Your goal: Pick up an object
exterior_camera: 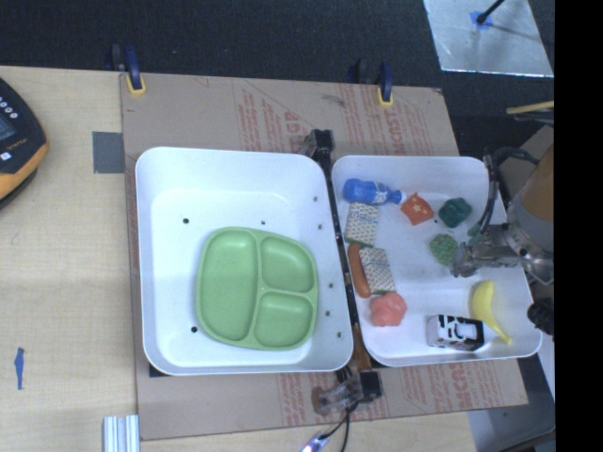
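Two shallow white bins are sitting side by side on a sheet of cardboard (283, 102) clamped to the table (57, 281). The left bin (155, 252) is holding a green divided plate (256, 288), lying flat near its middle. The right bin (424, 169) is carrying the loose things: a blue bottle (369, 193) is lying near the top left corner, with an orange-red block (417, 209) and a dark green lump (454, 211) further along to the right. Below the bottle, two patterned cloth pads (362, 222) (379, 269) are lying one under the other, and a brown sausage (358, 269) is resting along the bin's left wall, touching the lower pad. A pink ball (387, 309) is sitting just below that pad. A black and white box (457, 331) is lying near the bottom edge, and a yellow banana (487, 309) is curving just beside it to the right. The pincer (464, 257) is reaching in over the bin's right rim, hanging just beside a green ball (444, 249) and above the banana; nothing is showing between its tips, and whether they are standing wide or narrow cannot be told. A yellow and black handset (14, 149) is lying at the table's left edge.
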`<act>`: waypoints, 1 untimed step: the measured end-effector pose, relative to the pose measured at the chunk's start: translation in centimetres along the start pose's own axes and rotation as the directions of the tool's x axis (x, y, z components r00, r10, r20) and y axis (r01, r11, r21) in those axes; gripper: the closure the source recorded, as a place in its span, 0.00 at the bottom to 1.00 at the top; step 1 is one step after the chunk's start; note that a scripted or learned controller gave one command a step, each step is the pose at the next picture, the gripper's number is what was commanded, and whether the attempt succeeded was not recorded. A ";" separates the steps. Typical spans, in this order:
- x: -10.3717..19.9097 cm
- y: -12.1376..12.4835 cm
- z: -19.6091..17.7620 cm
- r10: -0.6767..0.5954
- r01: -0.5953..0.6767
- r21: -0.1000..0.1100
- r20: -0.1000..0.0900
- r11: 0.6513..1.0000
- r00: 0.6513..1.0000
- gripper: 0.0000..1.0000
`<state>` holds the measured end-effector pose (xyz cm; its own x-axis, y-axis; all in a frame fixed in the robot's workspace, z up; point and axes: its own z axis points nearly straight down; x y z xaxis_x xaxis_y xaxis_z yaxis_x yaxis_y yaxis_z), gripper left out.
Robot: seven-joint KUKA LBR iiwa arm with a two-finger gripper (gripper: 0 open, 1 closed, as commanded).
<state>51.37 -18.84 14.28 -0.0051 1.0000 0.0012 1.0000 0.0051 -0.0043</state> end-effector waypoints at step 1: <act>0.6 5.1 -4.0 0.001 -0.001 -0.002 0.001 1.000 1.000 1.00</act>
<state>56.46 -18.23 18.25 -0.0046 1.0000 0.0003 1.0000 0.0046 -0.0021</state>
